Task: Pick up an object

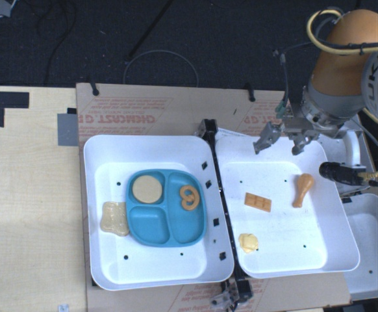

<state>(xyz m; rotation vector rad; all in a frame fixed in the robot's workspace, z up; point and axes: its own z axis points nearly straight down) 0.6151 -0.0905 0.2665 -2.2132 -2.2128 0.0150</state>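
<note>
Camera view: arm (341, 51) cropped at right edge, fingers (265, 140) apart.

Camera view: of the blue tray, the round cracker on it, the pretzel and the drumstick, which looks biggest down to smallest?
1. Blue tray, by far.
2. Round cracker and drumstick: too alike to rank; one round, one long.
3. Pretzel, smallest.

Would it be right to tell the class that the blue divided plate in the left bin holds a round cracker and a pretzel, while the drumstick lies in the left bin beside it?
Not quite. In the camera view the blue divided plate does hold the round cracker and the pretzel, but the drumstick lies in the right bin, not the left bin.
</note>
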